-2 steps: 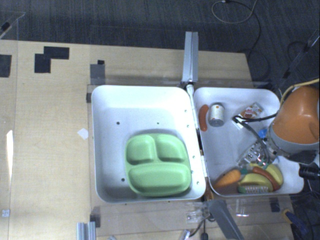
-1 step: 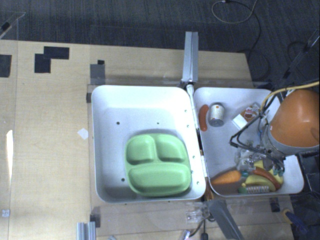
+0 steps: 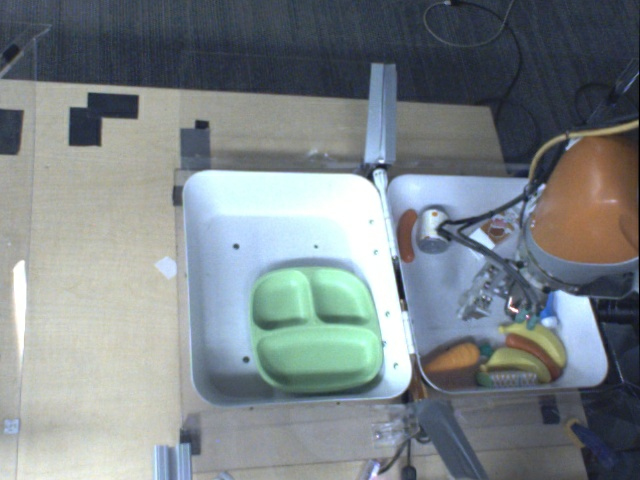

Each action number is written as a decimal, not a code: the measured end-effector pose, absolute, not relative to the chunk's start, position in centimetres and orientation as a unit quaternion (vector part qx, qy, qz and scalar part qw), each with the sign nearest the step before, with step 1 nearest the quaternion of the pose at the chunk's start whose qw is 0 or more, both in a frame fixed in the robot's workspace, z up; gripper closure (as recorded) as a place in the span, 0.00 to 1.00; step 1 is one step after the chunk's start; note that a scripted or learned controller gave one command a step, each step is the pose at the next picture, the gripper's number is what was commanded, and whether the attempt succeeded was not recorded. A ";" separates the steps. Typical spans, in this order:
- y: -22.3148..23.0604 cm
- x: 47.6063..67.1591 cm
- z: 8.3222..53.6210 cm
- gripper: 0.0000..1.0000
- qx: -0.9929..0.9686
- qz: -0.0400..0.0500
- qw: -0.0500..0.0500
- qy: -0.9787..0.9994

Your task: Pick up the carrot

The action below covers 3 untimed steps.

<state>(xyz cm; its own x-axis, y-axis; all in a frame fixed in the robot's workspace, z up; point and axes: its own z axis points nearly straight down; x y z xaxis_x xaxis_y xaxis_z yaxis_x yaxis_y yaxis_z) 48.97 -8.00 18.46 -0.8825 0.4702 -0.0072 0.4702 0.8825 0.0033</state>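
- A green sectioned plate is lying in the left bin, toward its near side.
- A reddish sausage-like item is resting against the right bin's left wall.
- The carrot is lying in the right bin's near-left corner, just beside a banana and other toy food.
- The gripper is hanging above the right bin's middle, apart from the carrot; how wide it is standing I cannot tell, and nothing is showing in its grasp.

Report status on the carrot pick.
Gripper hovering mid right bin, nothing visibly held. Carrot lying at near wall, untouched. Banana crowding beside it.
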 end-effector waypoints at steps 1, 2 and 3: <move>-14.8 49.0 27.7 1.00 0.300 0.000 0.004 0.954; -20.3 50.3 34.8 1.00 0.242 0.000 0.005 0.970; -20.6 49.0 30.2 1.00 0.073 -0.001 0.004 0.997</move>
<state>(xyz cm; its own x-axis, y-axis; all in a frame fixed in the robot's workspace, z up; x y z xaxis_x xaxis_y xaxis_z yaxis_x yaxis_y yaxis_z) 48.96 -20.61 30.16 -0.9894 0.1448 -0.0076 0.1448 0.9895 -0.0006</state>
